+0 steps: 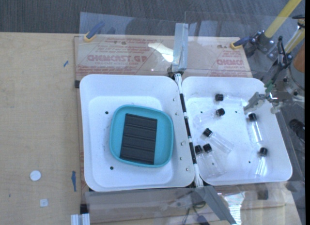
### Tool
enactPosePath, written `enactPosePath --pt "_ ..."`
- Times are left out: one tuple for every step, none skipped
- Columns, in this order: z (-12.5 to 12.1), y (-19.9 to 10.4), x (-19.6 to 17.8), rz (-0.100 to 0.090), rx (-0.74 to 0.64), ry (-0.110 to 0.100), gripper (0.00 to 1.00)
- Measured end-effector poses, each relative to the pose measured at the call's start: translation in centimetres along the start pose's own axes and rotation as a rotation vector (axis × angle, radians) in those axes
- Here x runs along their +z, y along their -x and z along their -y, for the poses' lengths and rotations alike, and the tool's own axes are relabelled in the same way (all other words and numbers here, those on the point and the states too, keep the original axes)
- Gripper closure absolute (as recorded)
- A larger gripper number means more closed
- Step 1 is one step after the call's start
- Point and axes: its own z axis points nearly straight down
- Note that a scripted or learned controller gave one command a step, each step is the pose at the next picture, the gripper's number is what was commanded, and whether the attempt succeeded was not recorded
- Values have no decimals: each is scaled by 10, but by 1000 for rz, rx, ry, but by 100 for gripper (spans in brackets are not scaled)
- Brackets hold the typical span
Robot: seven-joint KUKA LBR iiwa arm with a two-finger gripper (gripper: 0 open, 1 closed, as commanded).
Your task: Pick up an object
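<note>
Your gripper hung at the upper right rim of the right bin, reaching in from the right, and you could not tell from this angle whether it was parted or closed; nothing showed between its tips. Clear vials with black caps lay scattered across that bin's floor: one vial just below the tool, one capped vial off to the tool's left near the back wall, another below that one, and a loose cluster farther down and left, near the divider between the bins. One more vial rested well below the gripper by the front right corner. Beyond the divider, far to the tool's left, the left bin carried a teal tray with a dark ribbed block lying flat inside it.
</note>
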Motion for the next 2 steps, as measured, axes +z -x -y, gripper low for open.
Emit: enactPosePath --pt "1 33 100 -7 33 -3 0" --pt "-32 22 131 -4 -14 8 0"
